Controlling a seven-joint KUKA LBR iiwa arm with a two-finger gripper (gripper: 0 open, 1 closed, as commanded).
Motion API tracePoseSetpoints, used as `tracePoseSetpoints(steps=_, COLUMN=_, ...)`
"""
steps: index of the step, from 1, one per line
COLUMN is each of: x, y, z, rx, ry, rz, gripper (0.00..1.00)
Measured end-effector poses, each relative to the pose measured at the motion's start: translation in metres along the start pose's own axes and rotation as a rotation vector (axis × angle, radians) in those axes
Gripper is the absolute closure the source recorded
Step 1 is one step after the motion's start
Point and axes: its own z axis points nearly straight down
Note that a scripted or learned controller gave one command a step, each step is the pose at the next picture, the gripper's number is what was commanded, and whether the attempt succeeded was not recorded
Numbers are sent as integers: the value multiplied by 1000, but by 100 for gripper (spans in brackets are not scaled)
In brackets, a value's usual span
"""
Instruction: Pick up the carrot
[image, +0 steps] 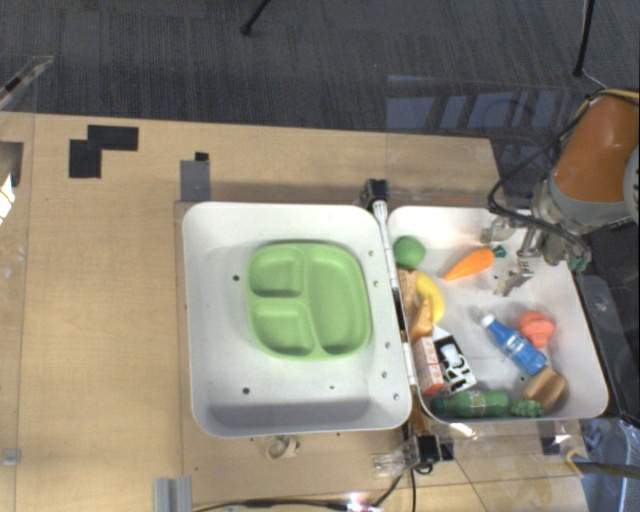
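Carrot (469, 265): short, orange, tapered, lying tilted in the right bin (590, 330), thick end up-right, tip down-left. No sign of a green top. It sits just left of the end effector (518, 272), close but apparently not touching and not between the fingers.

End effector hangs over the upper part of the right bin, below the orange band (597, 150) of the arm. Fingers point down-left and look slightly spread with nothing between them; they are small and blurred, so the gap is hard to judge.

Further left of the end effector: green ball (408, 250) and banana (430, 297) by the bin divider. Below it: blue bottle (512, 343) and a red-orange item (537, 326), shape unclear. Items along the bin's bottom edge overlap each other; hard to identify. Far left, green sectioned plate (306, 300) in the left bin (215, 320). Arm is cut off by the frame edge on the right.
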Motion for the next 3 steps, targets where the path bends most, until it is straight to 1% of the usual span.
tracePoseSetpoints(steps=1, x=-13, y=0, z=16, rx=-3, ry=40, rz=157, gripper=0)
tracePoseSetpoints(steps=2, x=17, y=28, z=15, rx=-1, ry=18, rz=299, gripper=0)
tracePoseSetpoints(steps=3, x=-5, y=4, z=17, rx=1, ry=32, rz=488, gripper=0)
